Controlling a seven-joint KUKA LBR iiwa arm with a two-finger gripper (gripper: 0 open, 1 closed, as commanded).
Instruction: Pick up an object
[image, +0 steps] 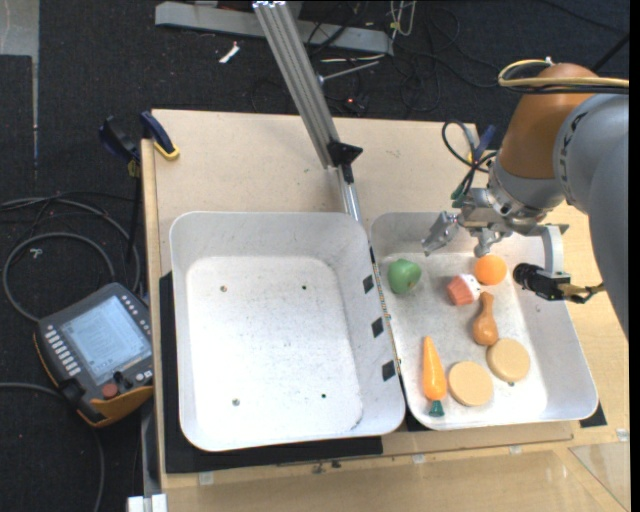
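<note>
Scattered across the right bin (560, 390): a green apple-like fruit (404, 276) near the bin's left wall, a small pinkish-red block (461, 290) to its right, an orange ball (490, 270) just beyond that, touching or nearly touching the top of a tan pear-shaped piece (485, 322). Lower down, a carrot (432, 372) lying lengthwise, flanked on the right by two pale round discs (470, 384) (509, 360) set close together. Above the bin's upper part, just over the orange ball, the gripper (463, 236), fingers spread apart and pinching nothing. To the left, a second white bin (200, 240), both resting on the wooden tabletop (250, 160). Off the tabletop's left edge, a handheld control pendant (95, 345) on the dark floor.
</note>
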